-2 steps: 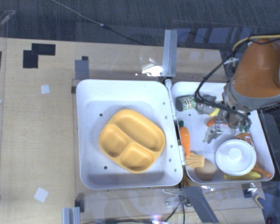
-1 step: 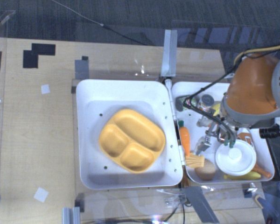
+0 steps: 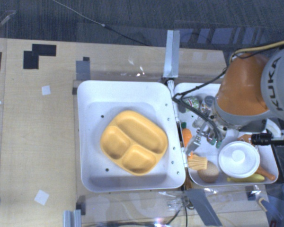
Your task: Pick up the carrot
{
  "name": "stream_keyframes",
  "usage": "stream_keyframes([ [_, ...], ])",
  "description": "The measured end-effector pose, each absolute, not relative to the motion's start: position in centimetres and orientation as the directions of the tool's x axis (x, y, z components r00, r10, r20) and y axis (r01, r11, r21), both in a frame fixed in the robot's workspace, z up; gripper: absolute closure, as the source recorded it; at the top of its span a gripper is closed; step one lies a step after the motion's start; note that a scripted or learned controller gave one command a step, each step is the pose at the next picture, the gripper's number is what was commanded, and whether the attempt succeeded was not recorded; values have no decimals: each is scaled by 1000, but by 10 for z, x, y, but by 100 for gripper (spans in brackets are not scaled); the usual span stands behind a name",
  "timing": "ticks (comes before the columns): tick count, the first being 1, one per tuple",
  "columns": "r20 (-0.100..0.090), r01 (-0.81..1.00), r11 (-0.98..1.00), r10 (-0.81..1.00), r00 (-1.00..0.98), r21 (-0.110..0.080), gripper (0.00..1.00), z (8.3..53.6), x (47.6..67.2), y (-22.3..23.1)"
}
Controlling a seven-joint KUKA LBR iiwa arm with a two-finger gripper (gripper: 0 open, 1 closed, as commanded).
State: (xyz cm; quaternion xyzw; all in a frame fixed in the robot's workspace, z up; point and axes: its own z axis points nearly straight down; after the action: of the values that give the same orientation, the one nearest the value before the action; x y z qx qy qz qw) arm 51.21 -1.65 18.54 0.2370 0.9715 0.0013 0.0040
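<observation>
Reaching in from the right, the grey arm (image 3: 274,86) hangs over the right bin (image 3: 273,167), its orange band (image 3: 241,89) bulking above the wrist. The wrist angles down and to the left, so the jaws (image 3: 195,143) sit low near the bin's left wall, just beside the carrot (image 3: 186,137). Whether they are parted or closed cannot be told from this angle, since cables and metal fittings crowd around the tip; nothing can be seen between them.

The carrot lies in the right bin against its left wall, a short orange piece standing roughly lengthwise along that wall, and it rests on the bin floor.

Just below it lies a tan, ridged item (image 3: 198,162), and beside that a brownish rounded lump (image 3: 208,175), possibly a potato. A white round bowl (image 3: 238,158) sits near the bin's middle, with a yellow banana (image 3: 246,178) along the lower edge. A black cable (image 3: 199,90) loops from the wrist toward the divider.

The left bin (image 3: 92,174) holds a yellow sectioned plate (image 3: 134,141), turned at an angle. Both bins rest on the pale wooden counter (image 3: 33,141).

The arm's body covers much of the right bin's upper half, and whatever lies beneath it is hidden.
</observation>
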Motion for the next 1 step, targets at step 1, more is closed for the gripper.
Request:
stream_keyframes([
  [1,-6,446,895,446,-895,4,0,185,511,14],
])
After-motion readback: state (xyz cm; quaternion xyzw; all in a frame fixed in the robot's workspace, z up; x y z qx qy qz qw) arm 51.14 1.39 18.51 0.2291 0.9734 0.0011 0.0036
